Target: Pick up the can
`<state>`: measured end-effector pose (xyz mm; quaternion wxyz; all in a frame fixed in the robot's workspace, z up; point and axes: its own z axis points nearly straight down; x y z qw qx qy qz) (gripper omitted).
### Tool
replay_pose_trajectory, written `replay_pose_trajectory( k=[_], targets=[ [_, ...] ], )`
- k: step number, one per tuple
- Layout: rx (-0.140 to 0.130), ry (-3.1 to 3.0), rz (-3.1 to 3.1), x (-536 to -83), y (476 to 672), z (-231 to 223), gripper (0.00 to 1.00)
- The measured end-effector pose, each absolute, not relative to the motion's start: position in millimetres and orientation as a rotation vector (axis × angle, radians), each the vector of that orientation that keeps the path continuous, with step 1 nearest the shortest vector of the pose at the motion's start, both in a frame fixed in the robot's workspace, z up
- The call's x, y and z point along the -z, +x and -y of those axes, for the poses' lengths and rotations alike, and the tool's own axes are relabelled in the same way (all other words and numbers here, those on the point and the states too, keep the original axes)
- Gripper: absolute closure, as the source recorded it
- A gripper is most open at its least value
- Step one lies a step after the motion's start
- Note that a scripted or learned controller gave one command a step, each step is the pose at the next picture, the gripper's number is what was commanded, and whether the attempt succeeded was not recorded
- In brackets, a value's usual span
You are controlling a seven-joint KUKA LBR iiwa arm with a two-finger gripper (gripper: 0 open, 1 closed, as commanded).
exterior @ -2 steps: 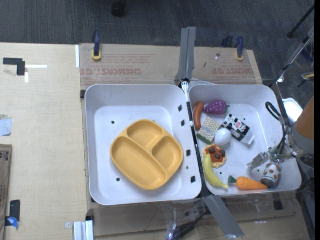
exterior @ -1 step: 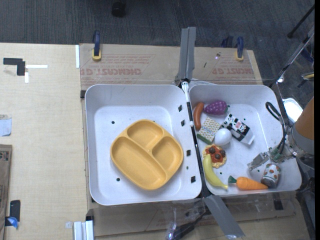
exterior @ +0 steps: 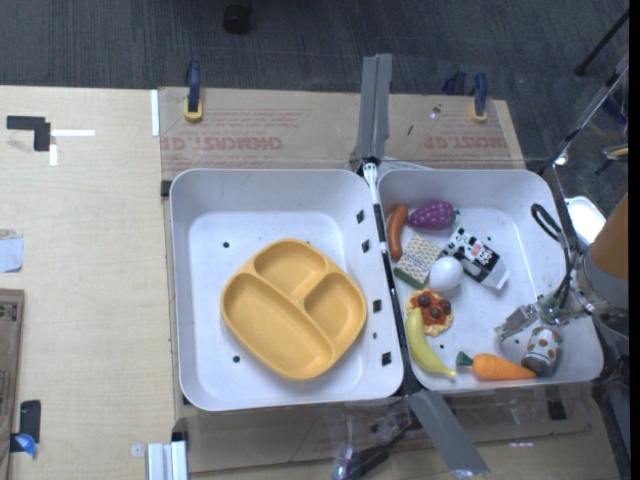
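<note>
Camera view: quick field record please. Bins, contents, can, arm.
left bin: holds a yellow divided plate
right bin: holds toy food and the can
can: lying near the right bin's front right corner, beside the carrot
other items: banana, grapes, hot dog, white egg
gripper: low in the right bin, right next to the can
grasp: not confirmed

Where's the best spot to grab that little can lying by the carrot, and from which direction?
Probably across the can's round body, coming from above. It lies on its side in the right bin's near-right corner, so the curved sides face the fingers. The carrot crowds its near left and the bin wall its right; the gripper is already beside it.
</note>
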<state>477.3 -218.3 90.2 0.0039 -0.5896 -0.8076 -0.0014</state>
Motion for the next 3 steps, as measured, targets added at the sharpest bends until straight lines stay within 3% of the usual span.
replay_pose_trajectory(
  k=[1, 2, 3],
  targets=[
    [0.004, -1.848, 2.531, -90.2, 477.3, 218.3, 0.0],
    [0.002, -1.854, 2.529, -99.0, 477.5, 219.1, 1.0],
    [0.003, -1.851, 2.529, -98.9, 477.4, 218.6, 0.0]
  ],
)
